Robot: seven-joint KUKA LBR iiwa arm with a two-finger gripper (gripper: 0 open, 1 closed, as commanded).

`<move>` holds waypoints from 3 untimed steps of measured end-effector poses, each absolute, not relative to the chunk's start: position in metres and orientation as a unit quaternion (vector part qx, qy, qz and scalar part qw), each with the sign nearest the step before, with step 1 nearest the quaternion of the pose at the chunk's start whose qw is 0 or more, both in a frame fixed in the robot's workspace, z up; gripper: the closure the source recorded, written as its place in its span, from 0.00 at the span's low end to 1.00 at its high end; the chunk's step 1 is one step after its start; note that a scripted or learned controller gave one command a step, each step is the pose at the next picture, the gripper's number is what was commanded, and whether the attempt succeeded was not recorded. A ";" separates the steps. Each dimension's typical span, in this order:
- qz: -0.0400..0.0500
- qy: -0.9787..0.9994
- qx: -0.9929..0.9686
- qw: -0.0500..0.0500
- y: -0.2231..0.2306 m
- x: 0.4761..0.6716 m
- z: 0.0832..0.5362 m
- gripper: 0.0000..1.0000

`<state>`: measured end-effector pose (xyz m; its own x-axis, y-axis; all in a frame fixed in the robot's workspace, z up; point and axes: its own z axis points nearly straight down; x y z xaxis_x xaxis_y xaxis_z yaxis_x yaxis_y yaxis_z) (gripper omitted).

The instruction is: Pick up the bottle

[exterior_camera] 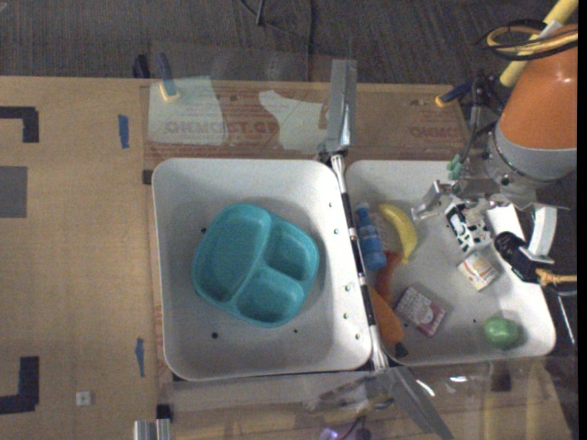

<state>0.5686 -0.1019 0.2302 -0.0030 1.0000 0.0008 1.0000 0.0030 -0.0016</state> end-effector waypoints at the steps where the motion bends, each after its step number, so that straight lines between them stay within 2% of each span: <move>1: -0.001 -0.761 -0.649 -0.002 -0.107 0.553 0.284 0.00; 2: -0.001 -0.805 -0.593 -0.002 -0.070 0.602 0.308 0.00; 3: -0.002 -0.805 -0.593 -0.005 -0.071 0.603 0.319 1.00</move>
